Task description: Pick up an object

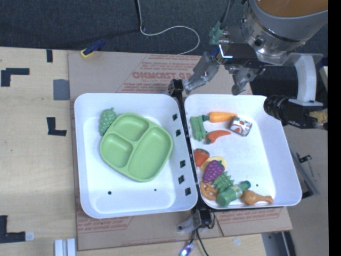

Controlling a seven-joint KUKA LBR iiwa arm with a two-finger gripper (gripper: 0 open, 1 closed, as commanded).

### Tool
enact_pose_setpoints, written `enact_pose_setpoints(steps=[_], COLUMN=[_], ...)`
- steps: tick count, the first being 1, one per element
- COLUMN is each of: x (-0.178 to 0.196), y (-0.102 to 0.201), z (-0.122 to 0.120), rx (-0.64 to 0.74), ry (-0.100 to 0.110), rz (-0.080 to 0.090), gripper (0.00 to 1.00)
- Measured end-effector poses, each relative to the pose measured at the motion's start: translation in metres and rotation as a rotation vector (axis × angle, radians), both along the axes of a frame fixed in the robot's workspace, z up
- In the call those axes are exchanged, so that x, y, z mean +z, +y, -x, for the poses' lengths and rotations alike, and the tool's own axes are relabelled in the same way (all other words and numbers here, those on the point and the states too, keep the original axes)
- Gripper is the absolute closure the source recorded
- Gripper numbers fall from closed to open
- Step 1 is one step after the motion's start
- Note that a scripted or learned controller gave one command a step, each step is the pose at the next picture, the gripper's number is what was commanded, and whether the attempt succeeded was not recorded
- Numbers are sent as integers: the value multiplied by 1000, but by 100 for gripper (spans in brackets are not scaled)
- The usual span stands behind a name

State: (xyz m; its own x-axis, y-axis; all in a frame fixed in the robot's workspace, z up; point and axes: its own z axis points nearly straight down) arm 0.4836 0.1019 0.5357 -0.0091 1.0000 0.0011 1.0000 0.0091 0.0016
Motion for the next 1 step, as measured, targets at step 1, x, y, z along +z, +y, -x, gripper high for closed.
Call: enact_pose_setpoints(steps=[1], x=[-2], y=[48], z=[0], rx=[-2], ry=[3], rz=[0], gripper=[0])
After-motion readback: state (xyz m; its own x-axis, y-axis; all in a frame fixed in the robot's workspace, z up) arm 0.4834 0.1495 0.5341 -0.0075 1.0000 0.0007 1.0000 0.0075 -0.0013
